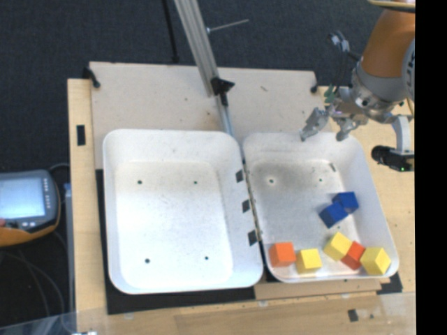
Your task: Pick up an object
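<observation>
My gripper hangs over the far rim of the right bin, open, its two fingers spread with nothing between them. Well in front of it, in the near right part of that bin, lie two blue blocks touching each other. Along the bin's near wall sit an orange block, a yellow block, another yellow block, a red block and a third yellow block. The gripper is far from all of them.
The left bin stands beside the right one. A slanted metal rail rises from the back between the bins. A small screen device sits off the bench at the left.
</observation>
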